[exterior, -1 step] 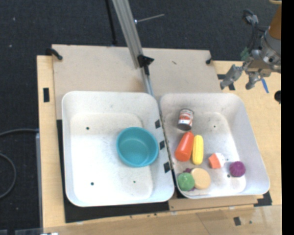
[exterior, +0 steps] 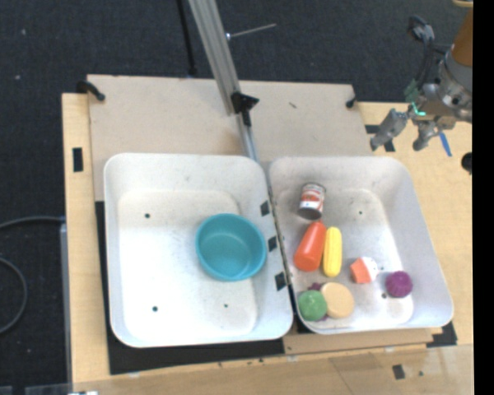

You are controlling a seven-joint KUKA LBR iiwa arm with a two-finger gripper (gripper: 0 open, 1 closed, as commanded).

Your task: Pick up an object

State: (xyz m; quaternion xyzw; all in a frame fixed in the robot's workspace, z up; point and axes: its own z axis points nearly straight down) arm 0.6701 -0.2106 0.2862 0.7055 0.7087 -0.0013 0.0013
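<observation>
Camera view has my gripper [exterior: 405, 132] parked at the upper right of the frame, outside the bins, fingers spread apart with nothing between them, which I read as a clear staging spot before a descent. The candidates crowd the right bin [exterior: 420, 220]: small can [exterior: 311, 200], orange cylinder [exterior: 310, 246] touching a yellow one [exterior: 333, 251], purple ball [exterior: 398, 283]. A blue bowl [exterior: 230, 247] sits alone in the left bin [exterior: 148, 245].

The tan worktop [exterior: 82, 220] carries 2 white bins side by side: left bin [exterior: 148, 179] and right bin [exterior: 412, 212], edges touching.
</observation>
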